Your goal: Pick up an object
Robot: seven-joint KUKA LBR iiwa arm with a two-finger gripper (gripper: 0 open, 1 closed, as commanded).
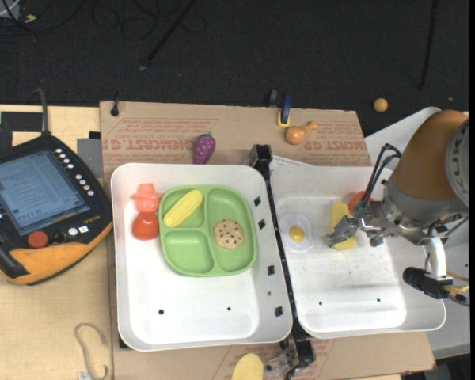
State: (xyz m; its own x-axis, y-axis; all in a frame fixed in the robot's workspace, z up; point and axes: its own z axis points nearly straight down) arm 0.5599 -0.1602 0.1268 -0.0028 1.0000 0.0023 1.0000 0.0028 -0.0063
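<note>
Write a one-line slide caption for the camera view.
Gripper over a yellow toy in the right bin.

Grey arm [459, 172], broad orange band, black cable looping down, dark metal pincer [342, 232]

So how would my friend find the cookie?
Look in the left white bin for the green tray with three sections. The cookie lies in its right section: round, tan, with dark chips, unlike the long yellow corn in the next section.
</note>
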